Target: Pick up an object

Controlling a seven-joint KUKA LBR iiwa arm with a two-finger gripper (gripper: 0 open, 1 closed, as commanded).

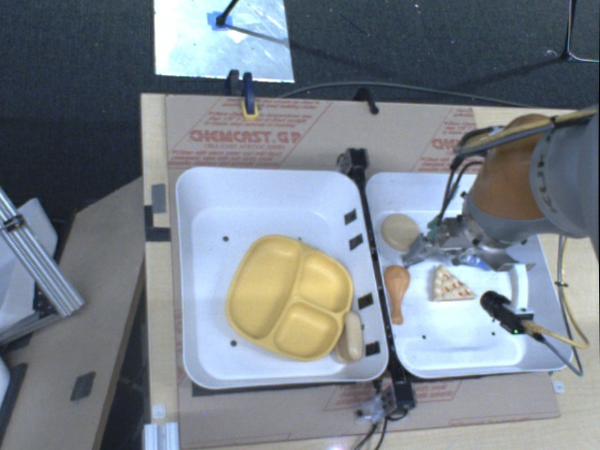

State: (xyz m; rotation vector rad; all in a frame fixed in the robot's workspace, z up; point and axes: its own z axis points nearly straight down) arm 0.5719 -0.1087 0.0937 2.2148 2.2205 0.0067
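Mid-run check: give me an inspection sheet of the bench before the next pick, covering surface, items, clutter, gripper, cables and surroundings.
Surface: brown board with red print, bearing the left bin and the right bin side by side.
Job's things: the right bin holds a tan round piece, an orange drumstick and a triangular wedge. The left bin holds a yellow divided tray with a beige roll against its near right corner.
Clutter: nothing seen.
Grippers: gripper over the right bin, between the round piece and the wedge.
Cables: dark cable across the board behind the bins.
Surroundings: dark floor, silver sheet, clamp on the board's far edge, aluminium rail at left.
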